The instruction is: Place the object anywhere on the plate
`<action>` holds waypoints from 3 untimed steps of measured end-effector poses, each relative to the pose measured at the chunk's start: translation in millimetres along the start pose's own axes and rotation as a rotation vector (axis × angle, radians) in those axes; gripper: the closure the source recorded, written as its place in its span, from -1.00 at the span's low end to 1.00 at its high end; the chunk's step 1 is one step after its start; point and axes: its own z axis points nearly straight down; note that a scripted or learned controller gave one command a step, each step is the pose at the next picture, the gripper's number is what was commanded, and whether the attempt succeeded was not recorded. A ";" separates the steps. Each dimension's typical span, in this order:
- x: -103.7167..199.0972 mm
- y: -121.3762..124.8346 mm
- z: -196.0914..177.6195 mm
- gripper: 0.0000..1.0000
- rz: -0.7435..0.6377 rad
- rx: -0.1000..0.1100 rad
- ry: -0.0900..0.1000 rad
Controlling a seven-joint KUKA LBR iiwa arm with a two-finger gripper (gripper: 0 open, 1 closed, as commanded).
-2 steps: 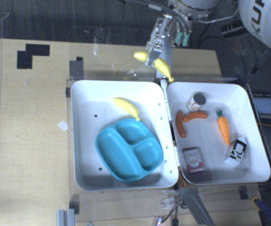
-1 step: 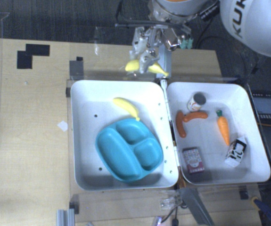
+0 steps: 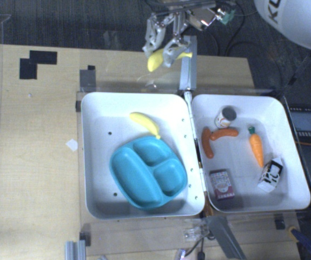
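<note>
Camera view is showing the gripper (image 3: pixel 165 42) pinching a yellow object (image 3: pixel 154 61) between its fingers beyond the bins, well apart from the plate (image 3: pixel 147 172), so an early release is risking a miss.

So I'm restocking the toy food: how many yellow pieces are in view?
2. One yellow banana-shaped piece lies in the left white bin, just above the blue divided plate. Another yellow piece sits between the fingers of the gripper, above the bins.
</note>
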 end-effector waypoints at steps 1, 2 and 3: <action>-21.0 18.3 1.0 1.00 -0.508 -0.003 0.000; -28.8 25.6 29.3 1.00 -0.828 -0.005 0.001; -1.2 1.5 19.2 1.00 -0.838 -0.004 0.001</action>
